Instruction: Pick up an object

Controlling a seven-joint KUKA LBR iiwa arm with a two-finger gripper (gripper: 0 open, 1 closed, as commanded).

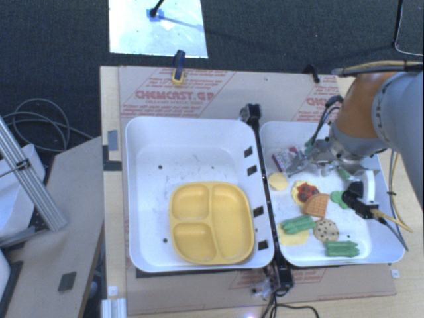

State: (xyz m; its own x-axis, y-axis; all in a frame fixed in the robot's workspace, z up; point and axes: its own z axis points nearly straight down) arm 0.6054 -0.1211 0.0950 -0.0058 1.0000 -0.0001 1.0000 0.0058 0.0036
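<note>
Toy food is lying in the right bin (387, 234), packed toward its middle and near side: a waffle piece (317, 205) touching a red-topped round piece (305, 191), a cookie (326, 230) just below it, a green pod (297, 224) to the left, another green piece (342, 248) by the near rim, a pale yellow disc (278, 181) near the divider. A crinkled wrapper (286, 158) is sitting farther back. The gripper (317, 152) is hanging low just right of the wrapper, over the bin's far half; finger state can't be told, too blurred. A black part (359, 201) of the arm is crowding the right side. The left bin (142, 197) is holding a yellow divided tray (212, 220), with bare floor around it.
</note>
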